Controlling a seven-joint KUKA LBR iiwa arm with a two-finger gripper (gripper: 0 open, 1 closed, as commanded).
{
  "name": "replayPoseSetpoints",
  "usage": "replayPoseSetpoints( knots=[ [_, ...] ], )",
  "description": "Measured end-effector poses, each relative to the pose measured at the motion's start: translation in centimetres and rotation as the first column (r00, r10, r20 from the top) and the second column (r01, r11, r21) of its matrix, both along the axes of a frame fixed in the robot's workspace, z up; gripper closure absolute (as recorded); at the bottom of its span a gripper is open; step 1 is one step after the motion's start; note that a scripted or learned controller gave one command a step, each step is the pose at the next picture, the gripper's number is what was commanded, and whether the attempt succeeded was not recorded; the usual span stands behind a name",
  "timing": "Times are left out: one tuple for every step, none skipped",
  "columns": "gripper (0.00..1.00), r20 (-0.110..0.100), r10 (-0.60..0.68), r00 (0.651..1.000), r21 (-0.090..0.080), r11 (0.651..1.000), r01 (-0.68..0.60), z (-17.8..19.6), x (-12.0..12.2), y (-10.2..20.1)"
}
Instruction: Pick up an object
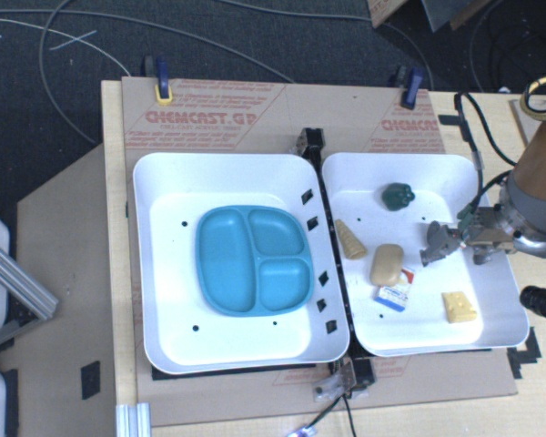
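The pincer point(434, 243) hovers over the right bin point(369, 335), whether spread or closed I cannot tell, gripping nothing visible. Just left lies a tan block point(387, 265); a yellow piece point(459, 306) sits nearer.

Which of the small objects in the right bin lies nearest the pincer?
The tan rounded block, just left of the pincer. The green lump, cone, blue-and-red packet and yellow piece lie farther.

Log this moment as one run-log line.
gripper: over right bin, nothing visibly held | nearest: tan block | blue tray: left bin
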State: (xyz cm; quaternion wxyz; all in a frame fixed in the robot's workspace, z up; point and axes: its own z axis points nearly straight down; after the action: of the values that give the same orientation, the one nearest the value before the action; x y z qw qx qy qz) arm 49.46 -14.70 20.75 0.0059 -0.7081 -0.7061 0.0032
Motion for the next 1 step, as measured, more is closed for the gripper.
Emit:
replayPoseSetpoints(
  knots=[
    [0.0,0.011,0.003,1.0,-0.002,1.0,-0.003,0.5,0.27,0.02]
  ],
)
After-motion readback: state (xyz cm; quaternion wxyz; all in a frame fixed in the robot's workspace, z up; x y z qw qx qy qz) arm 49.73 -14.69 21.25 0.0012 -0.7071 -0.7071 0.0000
